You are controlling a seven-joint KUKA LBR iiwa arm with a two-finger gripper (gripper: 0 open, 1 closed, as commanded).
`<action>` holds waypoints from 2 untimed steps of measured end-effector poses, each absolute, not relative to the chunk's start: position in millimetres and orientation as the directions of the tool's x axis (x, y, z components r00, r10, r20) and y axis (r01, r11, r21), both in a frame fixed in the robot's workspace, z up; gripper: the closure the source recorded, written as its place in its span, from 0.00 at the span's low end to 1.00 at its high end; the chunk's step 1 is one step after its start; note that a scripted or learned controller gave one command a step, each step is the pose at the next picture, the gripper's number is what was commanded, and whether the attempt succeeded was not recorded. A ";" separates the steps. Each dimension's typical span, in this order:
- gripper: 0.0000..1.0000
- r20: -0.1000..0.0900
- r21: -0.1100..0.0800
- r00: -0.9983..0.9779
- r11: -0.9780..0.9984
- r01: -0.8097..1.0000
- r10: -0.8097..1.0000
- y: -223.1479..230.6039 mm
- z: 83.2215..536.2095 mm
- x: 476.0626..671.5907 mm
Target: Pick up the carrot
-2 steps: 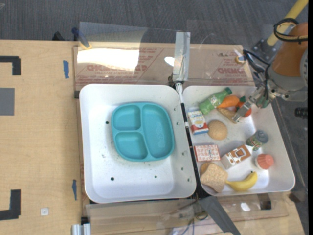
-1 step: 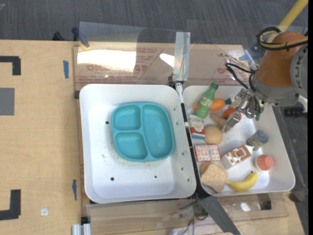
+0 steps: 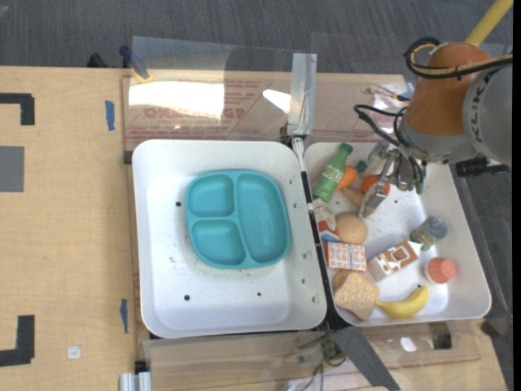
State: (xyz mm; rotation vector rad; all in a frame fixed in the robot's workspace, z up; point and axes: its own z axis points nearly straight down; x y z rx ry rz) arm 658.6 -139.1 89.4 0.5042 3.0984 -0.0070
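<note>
From my remote station I read the bench (image 3: 57, 218) first: tan board, black markings at nine o'clock, blue tape tabs. Two white bins follow. The left bin (image 3: 163, 292) carries a teal divided plate (image 3: 238, 218). The right bin (image 3: 468, 292) holds the clutter: green bottle (image 3: 332, 172), banana (image 3: 404, 303) at five o'clock, small packages, a round bread roll (image 3: 352, 229). The arm (image 3: 444, 96) enters from two o'clock. Its gripper (image 3: 376, 192) stands over the carrot (image 3: 373, 182), an orange piece at the right bin's eleven o'clock beside the bottle. The fingers look parted, tips down around it; no lift yet. Closing and raising remain, in my judgement. Grey floor lies beyond at twelve.
</note>
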 end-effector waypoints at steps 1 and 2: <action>0.00 -0.009 0.003 -0.939 0.939 0.343 0.343 -97.5 90.1 586.5; 0.00 -0.011 0.005 -0.815 0.815 0.580 0.580 -92.9 89.2 619.2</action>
